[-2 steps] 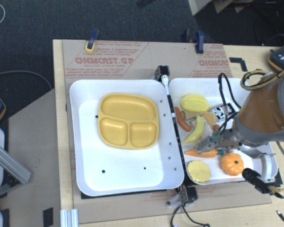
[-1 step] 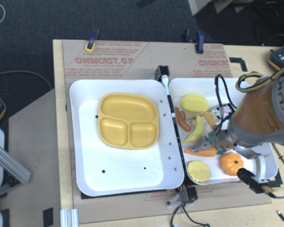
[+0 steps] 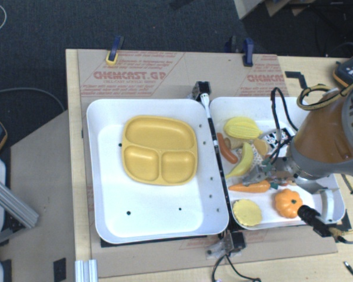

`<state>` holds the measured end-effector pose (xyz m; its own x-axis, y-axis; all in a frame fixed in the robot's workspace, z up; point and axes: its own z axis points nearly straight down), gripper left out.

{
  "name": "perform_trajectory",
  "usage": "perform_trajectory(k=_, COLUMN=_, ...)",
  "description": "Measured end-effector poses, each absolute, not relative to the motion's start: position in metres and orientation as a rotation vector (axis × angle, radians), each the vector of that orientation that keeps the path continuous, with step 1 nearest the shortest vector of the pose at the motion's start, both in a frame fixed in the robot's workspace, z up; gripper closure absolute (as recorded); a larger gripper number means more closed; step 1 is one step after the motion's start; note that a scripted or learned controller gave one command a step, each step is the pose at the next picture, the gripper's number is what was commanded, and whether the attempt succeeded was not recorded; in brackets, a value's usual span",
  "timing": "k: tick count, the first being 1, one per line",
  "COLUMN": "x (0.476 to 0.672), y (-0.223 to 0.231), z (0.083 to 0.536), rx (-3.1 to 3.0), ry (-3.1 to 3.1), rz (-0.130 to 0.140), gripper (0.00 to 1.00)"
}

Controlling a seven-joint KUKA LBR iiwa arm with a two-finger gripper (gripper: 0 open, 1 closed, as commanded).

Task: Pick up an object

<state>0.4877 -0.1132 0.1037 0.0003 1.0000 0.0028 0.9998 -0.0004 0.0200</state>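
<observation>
At the near rim of the right bin (image 3: 282, 224), a flat yellow round slice (image 3: 247, 212) is seen just in front of the carrot (image 3: 250, 187), almost against the bin's front wall. An orange pumpkin (image 3: 287, 203) is set to the right of the carrot and slightly nearer, with a bare strip of white floor between them. Open room is scarce here. The carrot lies crosswise, its left tip close to the wall shared with the left bin (image 3: 100, 175).

The gripper (image 3: 266, 173) is found just behind the carrot's right end, low among the toys. Whether it touches the carrot cannot be made out. Its tip is lost in a clutter of grey and green parts and partly covered by the arm (image 3: 320, 143), so whether it is open or shut, or has hold of anything, cannot be told.

Behind the carrot a banana (image 3: 242, 160) is laid slantwise, and a red sausage (image 3: 226, 148) is seen beyond that, beside the shared wall. A black-and-white patterned piece (image 3: 272, 138) is half hidden by cables. Farthest from the carrot rests a ridged yellow toy (image 3: 241, 128).

Well left of the carrot, a yellow divided plate (image 3: 160, 150) is seen in the left bin, with wide bare floor around it.
</observation>
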Motion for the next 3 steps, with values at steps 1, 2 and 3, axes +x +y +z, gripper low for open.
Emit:
perform_trajectory(k=1, x=0.491, y=-0.111, z=0.154, rx=2.211, ry=2.2, rz=0.001, gripper=1.0)
perform_trajectory(k=2, x=0.497, y=-0.107, z=0.199, rx=2.215, ry=2.218, rz=0.005, gripper=1.0)
perform_trajectory(k=3, x=0.499, y=-0.108, z=0.227, rx=2.216, ry=2.219, rz=0.004, gripper=1.0)
